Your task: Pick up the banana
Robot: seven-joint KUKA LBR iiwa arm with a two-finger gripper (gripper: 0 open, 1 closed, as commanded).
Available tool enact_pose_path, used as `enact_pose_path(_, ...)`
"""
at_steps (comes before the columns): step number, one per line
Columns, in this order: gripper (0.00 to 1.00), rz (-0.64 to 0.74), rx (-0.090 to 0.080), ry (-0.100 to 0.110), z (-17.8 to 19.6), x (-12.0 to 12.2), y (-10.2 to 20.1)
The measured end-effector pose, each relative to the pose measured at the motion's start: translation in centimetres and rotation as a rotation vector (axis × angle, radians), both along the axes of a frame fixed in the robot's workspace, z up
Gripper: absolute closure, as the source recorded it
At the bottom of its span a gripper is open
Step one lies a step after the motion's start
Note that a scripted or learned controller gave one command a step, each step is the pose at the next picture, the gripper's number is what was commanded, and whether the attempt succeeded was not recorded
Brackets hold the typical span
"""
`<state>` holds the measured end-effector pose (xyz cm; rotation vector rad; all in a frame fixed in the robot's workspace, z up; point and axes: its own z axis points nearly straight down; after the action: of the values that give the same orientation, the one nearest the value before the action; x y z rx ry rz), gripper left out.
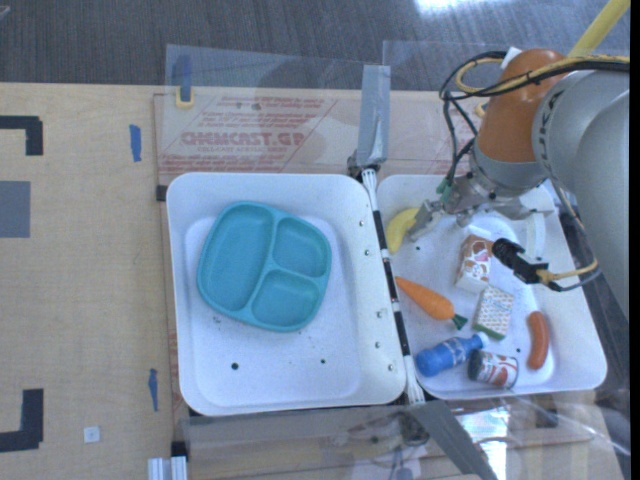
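Here: banana [400, 228] lies at upper left corner of right bin [590, 363], against divider. Gripper [428, 218] low just beside it, fingers spread apart, nothing between them. Carrot [425, 299] below.

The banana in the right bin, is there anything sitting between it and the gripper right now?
Nothing visible does. The gripper is already right beside the banana, near the right bin's upper left corner. The carrot lies lower in the bin, apart from both.
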<state>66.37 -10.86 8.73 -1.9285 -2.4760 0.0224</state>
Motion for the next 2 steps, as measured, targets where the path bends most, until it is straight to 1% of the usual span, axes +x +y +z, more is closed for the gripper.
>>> enact_pose_path(1,0.00,0.098,-0.004,-0.009,0.12,0.24,0.27)
enact_pose_path(2,0.00,0.011,0.003,-0.001,0.03,0.03,0.07)
